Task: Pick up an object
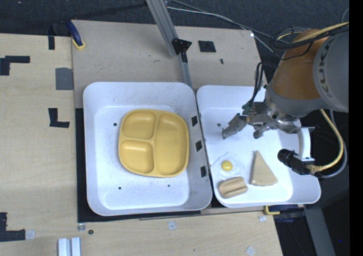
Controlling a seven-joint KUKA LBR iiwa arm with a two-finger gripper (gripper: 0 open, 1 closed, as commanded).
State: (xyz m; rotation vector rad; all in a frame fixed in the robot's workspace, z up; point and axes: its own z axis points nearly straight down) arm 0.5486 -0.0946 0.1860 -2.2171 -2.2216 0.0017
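the grey arm with its orange band reaches in from the right over the right bin (pixel 211 101). its jaws (pixel 245 126) stand spread open above the bin floor, with nothing between them. below them in the same bin lie a fried egg (pixel 227 165), a bread roll (pixel 232 186) just beside it toward the front rim, and a pale wedge (pixel 262 170) to the right. the left bin (pixel 96 135) on the counter (pixel 34 135) holds a yellow divided plate (pixel 153 142).
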